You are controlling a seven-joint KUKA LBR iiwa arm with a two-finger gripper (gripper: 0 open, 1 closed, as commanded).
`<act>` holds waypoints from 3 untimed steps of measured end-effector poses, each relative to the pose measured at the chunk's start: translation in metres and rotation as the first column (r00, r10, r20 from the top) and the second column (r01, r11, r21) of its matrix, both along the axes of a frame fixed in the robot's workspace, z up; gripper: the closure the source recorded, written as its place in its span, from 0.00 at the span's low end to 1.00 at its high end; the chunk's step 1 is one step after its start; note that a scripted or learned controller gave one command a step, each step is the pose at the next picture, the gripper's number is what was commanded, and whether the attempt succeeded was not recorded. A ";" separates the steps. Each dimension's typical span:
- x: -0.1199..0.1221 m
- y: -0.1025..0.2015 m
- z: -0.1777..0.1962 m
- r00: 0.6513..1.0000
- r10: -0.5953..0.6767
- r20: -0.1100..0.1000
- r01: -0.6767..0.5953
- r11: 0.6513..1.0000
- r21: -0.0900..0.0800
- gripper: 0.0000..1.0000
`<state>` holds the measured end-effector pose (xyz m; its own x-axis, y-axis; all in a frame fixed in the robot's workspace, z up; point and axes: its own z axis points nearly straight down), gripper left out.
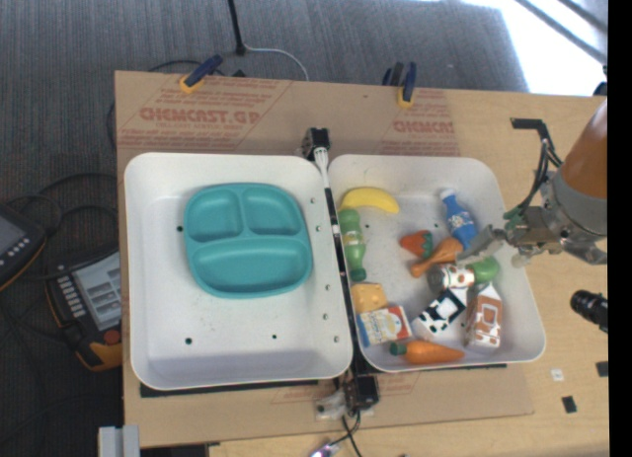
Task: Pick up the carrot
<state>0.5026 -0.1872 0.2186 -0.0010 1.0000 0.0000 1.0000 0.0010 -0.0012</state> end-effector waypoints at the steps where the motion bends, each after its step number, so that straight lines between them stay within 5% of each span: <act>1: 0.051 0.074 -0.122 0.987 -0.161 -0.002 0.161 0.987 0.000 0.00; 2: 0.103 0.081 -0.129 0.998 -0.056 0.007 0.056 0.998 -0.004 0.00; 3: 0.105 0.081 -0.118 0.998 -0.055 0.012 0.055 0.998 -0.004 1.00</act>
